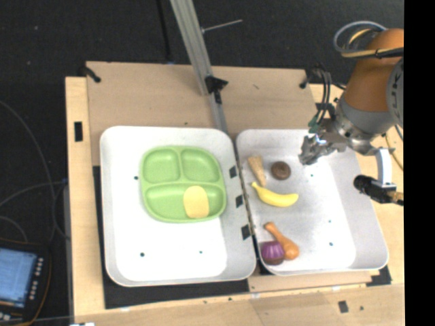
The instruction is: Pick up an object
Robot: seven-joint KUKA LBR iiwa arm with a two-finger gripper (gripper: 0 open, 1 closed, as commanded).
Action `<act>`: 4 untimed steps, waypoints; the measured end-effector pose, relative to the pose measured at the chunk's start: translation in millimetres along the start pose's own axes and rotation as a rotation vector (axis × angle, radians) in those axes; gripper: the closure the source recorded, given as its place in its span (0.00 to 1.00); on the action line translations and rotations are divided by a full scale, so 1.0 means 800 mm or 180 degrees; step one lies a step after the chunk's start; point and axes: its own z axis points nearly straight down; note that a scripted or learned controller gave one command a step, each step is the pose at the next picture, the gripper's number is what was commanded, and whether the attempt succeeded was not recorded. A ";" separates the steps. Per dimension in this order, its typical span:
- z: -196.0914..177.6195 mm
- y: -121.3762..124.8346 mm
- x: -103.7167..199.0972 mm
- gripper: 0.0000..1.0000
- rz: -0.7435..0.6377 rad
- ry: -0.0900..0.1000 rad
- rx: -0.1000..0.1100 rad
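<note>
Nearest the camera in the right bin [353,250] lay a purple onion [272,252] touching a carrot [282,240]. At twelve o'clock from them lay a banana [275,197], then a brown disc [281,171] beside a tan stick [256,170]. My gripper [310,152] hovered at two o'clock of the disc; I could not tell its grip. The left bin [170,263] held a green tray [182,183] with a yellow piece [196,202].

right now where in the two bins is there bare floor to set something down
Left bin: a bare strip below the green tray. Right bin: bare on the right and lower right, past the banana. Crowded along its left wall, from tan piece to purple piece.
</note>
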 end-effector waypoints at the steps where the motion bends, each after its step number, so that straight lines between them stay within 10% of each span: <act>1: -0.068 0.002 -0.002 1.00 -0.0002 -0.0001 -0.0002; 4: -0.067 -0.013 0.195 1.00 -0.0014 0.0010 0.0019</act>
